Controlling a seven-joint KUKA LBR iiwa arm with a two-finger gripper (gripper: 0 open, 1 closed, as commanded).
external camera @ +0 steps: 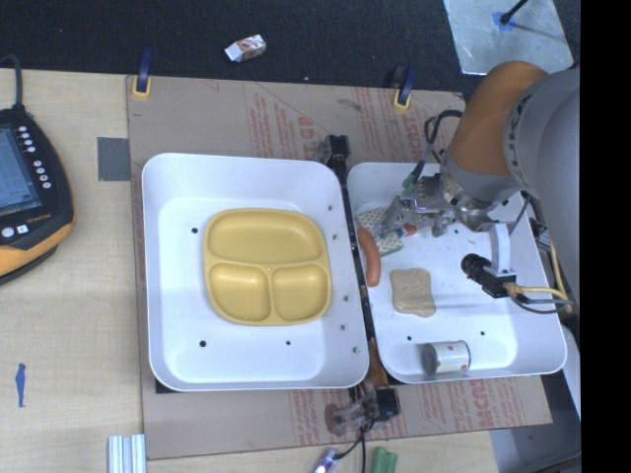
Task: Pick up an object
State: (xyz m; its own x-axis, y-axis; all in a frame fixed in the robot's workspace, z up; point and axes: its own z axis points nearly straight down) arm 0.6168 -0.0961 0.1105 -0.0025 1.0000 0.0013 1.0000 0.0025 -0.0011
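Gripper (399, 220) low in right bin (532, 358) near hot dog (371, 255); jaw state unclear; nothing visibly lifted yet.

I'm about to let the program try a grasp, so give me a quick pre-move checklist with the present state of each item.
1. Targets in reach: ok. A sausage, a bread slice and a can lie in the right bin.
2. Gripper over the right bin: ok, it is above the bin's upper left part, near the sausage's top end.
3. Finger state: cannot tell, the wrist hardware hides it.
4. Gripper already holding something: cannot tell.
5. Objects apart from each other: ok, bread, can and sausage do not touch.
6. Sausage clear of the wall: not ok, it lies along the bin's left wall.
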